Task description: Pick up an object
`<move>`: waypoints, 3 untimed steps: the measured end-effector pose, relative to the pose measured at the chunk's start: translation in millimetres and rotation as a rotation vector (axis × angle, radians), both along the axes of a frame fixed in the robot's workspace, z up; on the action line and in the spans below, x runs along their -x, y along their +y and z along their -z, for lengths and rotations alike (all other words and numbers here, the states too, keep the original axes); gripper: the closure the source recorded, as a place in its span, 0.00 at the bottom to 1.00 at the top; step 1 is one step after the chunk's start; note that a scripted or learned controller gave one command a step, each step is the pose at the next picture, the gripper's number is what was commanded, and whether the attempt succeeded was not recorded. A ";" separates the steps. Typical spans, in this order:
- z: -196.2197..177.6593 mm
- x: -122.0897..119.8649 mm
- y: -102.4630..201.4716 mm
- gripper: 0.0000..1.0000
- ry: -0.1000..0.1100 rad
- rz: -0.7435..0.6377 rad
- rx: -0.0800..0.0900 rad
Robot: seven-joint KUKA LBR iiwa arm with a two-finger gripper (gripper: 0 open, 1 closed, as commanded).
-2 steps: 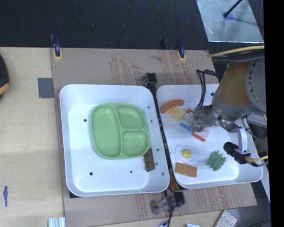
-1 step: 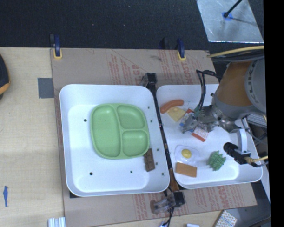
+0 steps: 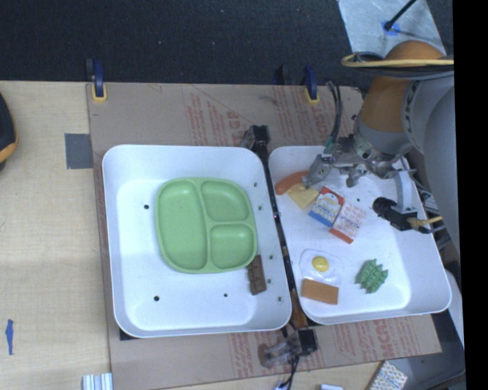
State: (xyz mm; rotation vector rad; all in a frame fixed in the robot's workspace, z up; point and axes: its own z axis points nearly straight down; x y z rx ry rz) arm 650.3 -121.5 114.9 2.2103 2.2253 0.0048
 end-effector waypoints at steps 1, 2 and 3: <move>15.6 26.2 8.8 0.00 -0.012 0.005 0.006; 9.7 -8.2 29.1 0.00 0.003 0.001 -0.001; -83.5 31.4 46.3 0.00 0.001 0.002 -0.002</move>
